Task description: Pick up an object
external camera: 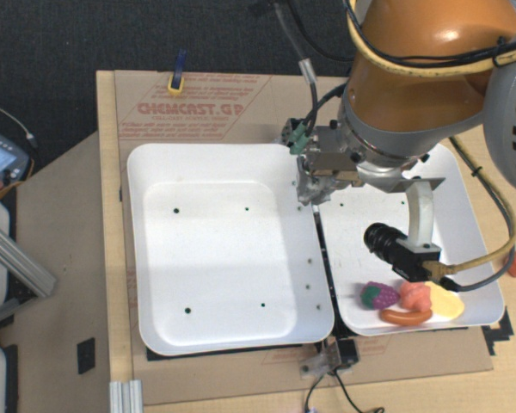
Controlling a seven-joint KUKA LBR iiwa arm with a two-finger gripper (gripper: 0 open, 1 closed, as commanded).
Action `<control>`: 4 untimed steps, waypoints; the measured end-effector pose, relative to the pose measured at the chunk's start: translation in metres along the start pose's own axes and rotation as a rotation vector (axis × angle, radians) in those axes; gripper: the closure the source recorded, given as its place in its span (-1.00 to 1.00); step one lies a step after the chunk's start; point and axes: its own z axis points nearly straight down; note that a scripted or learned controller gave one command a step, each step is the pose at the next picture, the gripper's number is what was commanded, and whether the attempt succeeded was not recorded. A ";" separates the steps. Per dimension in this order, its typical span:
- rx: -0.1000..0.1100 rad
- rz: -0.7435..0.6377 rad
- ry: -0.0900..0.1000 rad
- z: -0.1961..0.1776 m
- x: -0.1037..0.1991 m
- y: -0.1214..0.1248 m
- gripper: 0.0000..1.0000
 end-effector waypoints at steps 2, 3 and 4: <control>0.003 0.002 -0.001 0.082 0.040 0.040 1.00; 0.003 -0.003 0.002 0.035 0.116 0.018 1.00; 0.013 0.007 -0.003 0.117 0.110 0.036 1.00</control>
